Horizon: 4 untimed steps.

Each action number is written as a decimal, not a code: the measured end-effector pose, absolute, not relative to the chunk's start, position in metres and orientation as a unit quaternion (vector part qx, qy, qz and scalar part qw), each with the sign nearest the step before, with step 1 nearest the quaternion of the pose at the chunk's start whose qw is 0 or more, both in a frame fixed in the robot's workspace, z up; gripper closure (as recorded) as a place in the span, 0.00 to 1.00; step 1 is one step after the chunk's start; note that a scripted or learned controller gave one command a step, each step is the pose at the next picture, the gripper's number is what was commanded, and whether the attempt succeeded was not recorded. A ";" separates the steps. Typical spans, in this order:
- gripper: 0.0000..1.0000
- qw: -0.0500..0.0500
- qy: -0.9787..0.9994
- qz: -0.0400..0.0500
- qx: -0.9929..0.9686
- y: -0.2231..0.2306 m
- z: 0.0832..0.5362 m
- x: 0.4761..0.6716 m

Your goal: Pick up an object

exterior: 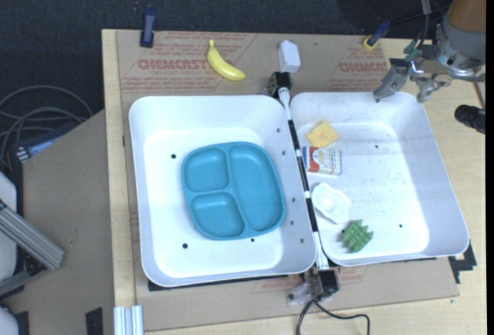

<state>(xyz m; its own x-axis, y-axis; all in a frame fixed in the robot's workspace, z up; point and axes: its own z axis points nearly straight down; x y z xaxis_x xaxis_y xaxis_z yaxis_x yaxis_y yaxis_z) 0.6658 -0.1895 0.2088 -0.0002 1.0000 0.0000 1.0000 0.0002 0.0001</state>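
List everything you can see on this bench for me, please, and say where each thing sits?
bins: 2, white, side by side; left bin, right bin
divided plate: 1, blue, in the left bin
yellow piece: 1, right bin, near its left wall
small packet: 1, red and white, below the yellow piece
white object: 1, right bin
green object: 1, right bin, front
banana: 1, yellow, on the bench behind the left bin
gripper: 1, grey, jaws open, above the right bin's back edge

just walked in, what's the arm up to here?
It is set to pick up an object and holds nothing yet. The gripper hangs open over the far edge of the right bin. That bin's items lie along its left side: a yellow piece, a small carton, a white object and a green toy. The left bin holds a blue divided plate.
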 end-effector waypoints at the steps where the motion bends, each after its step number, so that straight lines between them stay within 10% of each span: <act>1: 0.00 -0.001 0.708 0.000 0.706 -0.125 0.095 0.651; 4: 0.00 0.001 0.707 0.000 0.707 -0.096 0.085 0.667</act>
<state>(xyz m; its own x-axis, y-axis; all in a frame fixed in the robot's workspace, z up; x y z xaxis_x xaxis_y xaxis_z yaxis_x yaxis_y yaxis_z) 0.6667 -0.0959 0.0849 -0.0001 1.0000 -0.0010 1.0000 0.0001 0.0016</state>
